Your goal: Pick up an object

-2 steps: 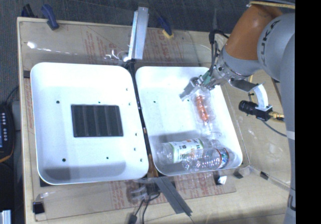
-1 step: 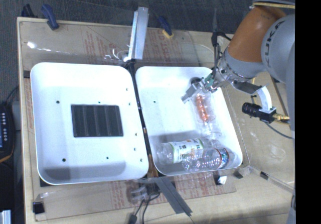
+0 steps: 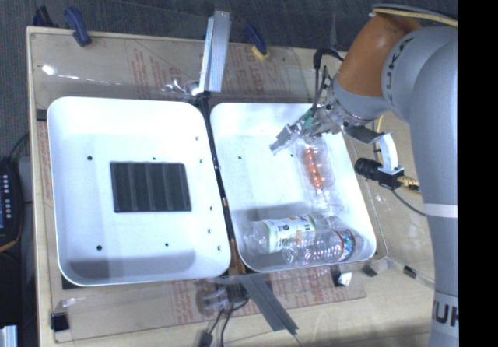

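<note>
The clear plastic bottle with orange contents (image 3: 315, 170) is lying just below the gripper (image 3: 292, 135) in the right white bin (image 3: 249, 174); it is looking light, slick and crushable, best pinched across its middle. Whether the gripper is parted or closed, I cannot tell; nothing is showing in its grasp.

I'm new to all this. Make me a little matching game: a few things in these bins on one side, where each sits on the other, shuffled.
Things:
1. black ridged mat
2. clear bottle with orange inside
3. green-labelled bottle
4. gripper

Places:
A. upper part of the right bin
B. floor of the left bin
C. near edge of the right bin
D. right bin, below the gripper

Pairs: 1-B, 2-D, 3-C, 4-A
</note>
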Tool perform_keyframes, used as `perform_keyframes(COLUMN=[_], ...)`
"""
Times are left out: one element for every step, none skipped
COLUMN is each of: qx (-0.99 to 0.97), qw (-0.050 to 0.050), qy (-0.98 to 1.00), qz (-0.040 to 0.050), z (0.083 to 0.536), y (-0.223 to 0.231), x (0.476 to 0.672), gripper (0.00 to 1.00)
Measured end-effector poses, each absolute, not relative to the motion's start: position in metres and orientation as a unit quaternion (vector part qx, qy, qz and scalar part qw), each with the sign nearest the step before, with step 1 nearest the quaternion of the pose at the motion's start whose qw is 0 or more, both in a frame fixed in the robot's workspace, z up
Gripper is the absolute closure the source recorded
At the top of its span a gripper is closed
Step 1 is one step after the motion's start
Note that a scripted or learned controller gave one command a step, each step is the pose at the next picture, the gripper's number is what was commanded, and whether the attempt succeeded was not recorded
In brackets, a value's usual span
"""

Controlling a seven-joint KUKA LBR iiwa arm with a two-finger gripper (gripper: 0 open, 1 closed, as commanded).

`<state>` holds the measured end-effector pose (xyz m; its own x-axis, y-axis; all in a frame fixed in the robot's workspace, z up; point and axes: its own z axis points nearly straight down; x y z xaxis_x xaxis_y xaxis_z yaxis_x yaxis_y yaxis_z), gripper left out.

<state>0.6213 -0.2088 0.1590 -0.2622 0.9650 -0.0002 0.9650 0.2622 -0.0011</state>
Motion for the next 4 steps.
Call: perform_keyframes(qx=[-0.65,-0.646,-0.611,-0.618], qw=[0.001,0.001,0.001,0.001], qy=[-0.76,-0.763,-0.792,-0.787], qz=[0.0011,0.001,0.0006,0.0005], z=[0.211,0.149,0.178,0.211], y=[-0.211,-0.21,-0.209,-0.209], x=[0.582,0.645,0.619,0.591], gripper=[0.0,0.0,0.0,0.0])
